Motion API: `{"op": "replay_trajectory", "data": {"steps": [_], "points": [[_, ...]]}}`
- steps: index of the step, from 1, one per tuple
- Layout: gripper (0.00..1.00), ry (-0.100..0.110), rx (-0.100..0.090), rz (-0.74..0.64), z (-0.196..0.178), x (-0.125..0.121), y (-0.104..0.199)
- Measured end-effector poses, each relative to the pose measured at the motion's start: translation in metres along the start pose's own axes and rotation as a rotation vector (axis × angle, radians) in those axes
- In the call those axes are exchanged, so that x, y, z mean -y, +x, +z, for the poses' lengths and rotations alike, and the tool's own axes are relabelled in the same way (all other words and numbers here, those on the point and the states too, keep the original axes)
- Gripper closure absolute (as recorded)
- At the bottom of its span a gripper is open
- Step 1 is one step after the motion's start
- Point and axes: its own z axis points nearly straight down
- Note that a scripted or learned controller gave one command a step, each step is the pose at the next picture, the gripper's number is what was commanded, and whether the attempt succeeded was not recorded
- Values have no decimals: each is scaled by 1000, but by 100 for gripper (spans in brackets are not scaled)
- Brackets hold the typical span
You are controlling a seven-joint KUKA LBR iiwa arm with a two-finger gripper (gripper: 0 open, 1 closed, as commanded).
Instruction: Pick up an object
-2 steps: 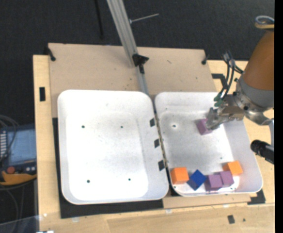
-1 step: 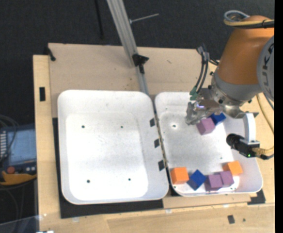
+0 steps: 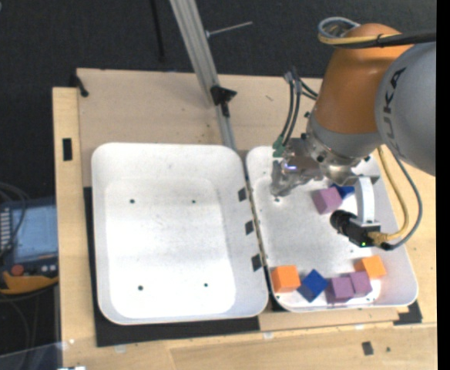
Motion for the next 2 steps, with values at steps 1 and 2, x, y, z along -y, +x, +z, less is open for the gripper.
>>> {"op": "replay_trajectory", "data": {"steps": [1,2], "points": [[100,-3,0,-2,0,-6,54],[100,-3,0,-2,5,-26,103]]}}
